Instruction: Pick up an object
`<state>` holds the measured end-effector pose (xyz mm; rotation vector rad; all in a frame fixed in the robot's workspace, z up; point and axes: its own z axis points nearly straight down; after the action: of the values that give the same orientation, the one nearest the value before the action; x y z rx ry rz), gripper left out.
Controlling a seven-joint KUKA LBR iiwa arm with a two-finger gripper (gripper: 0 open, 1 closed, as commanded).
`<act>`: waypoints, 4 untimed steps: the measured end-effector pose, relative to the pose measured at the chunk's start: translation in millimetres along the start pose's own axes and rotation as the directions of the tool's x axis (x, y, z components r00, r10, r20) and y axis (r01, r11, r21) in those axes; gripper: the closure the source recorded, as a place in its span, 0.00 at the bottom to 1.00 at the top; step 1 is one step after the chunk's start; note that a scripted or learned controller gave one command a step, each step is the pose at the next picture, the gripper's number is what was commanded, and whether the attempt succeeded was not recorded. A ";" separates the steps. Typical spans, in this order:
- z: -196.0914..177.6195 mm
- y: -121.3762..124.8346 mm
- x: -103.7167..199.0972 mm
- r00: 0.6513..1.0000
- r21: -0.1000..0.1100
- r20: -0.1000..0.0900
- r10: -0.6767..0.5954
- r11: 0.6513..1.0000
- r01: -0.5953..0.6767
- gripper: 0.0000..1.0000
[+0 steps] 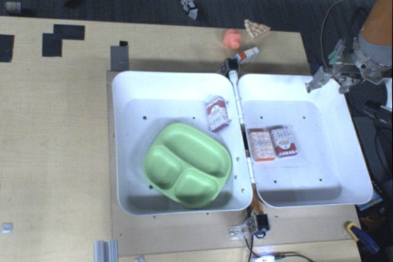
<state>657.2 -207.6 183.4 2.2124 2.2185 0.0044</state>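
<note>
Two shallow white bins sit side by side on a wooden bench: the left bin and the right bin. The largest item, a green divided plate, lies tilted in the left bin's near half. Beyond it, just beside the shared wall, a small red-and-white packet leans against the bin's right side. In the right bin, two similar packets lie flat and touching — an orange-toned one and a darker red one — near the dividing wall. The gripper hovers at the right bin's far right corner, well apart from every candidate; whether it is spread or pressed together cannot be told at this size. Nothing is between its tips. Likely risks: the paired packets lie so flat and close that a descent may nudge both or close on neither — and the plate's broad, smooth rim may slip.
</note>
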 end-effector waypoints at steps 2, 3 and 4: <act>95.5 -104.1 63.7 1.000 0.001 -0.004 0.001 1.000 -0.001 0.00; 94.4 -168.0 74.6 1.000 -0.003 -0.001 0.001 1.000 -0.001 0.00; 83.0 -165.4 74.8 1.000 -0.010 0.000 0.001 1.000 -0.001 1.00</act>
<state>492.3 -133.6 98.8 2.2080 2.2130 0.0163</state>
